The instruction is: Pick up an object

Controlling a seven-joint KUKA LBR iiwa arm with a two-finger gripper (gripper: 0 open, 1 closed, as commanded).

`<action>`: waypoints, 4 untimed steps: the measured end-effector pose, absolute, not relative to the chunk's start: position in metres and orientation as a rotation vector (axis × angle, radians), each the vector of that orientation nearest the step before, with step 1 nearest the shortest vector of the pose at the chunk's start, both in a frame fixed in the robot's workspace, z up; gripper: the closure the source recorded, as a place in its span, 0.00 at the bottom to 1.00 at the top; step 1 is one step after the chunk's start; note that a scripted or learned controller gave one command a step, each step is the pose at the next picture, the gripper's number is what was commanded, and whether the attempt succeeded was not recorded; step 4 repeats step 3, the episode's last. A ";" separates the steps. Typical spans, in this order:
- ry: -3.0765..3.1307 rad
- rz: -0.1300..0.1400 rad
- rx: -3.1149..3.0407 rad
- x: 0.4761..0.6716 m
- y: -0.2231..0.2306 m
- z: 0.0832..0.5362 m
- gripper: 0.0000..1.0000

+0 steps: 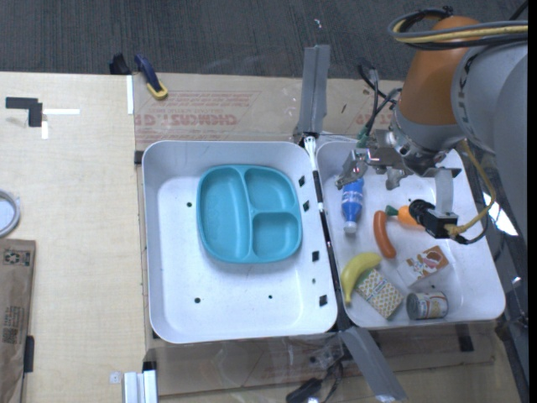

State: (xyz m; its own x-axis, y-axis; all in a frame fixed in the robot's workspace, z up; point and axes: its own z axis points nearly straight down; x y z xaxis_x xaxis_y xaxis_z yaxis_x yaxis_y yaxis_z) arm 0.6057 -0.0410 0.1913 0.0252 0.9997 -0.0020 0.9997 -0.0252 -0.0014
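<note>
My gripper [373,173] hangs over the far end of the right bin [478,296], its two metal fingers spread apart with nothing between them. Just below its left finger [353,170] lies a white bottle with a blue label [351,205]. A reddish-orange carrot-like piece [384,234] lies to the right of the bottle, with a small orange thing [406,217] beside it. Nearer the front are a yellow banana [357,273], a patterned box [379,295], a small red-and-white carton [428,263] and a tin can [426,306].
The left bin [168,292] holds a blue divided plate [249,213]. A grey divider post [315,91] stands between the bins at the back. On the bench to the left are a tape roll [5,215] and a brown paper bag [15,305].
</note>
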 end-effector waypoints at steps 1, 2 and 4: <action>2.100 -0.001 2.334 0.597 -0.096 0.102 0.00; 2.102 -0.005 2.334 0.596 -0.097 0.110 1.00; 2.285 -0.004 2.155 0.581 -0.047 0.252 1.00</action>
